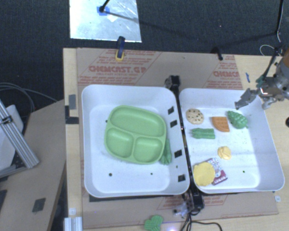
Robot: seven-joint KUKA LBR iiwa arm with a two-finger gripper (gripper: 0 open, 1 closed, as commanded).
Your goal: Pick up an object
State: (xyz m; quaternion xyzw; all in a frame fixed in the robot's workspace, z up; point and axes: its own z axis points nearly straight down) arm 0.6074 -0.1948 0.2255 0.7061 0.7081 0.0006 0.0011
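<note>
Broccoli-shaped green toy (238, 120) sits at about two o'clock in the right bin (272, 167), just below your gripper (253, 98), whose fingers look spread with nothing between them, so descend straight over it, clear of the orange wedge (221, 124) at its nine o'clock, before closing.

Single fixed cam, high above worktop (149, 64), tilted down toward 12 o'clock; both bins in frame, mid-range.
</note>
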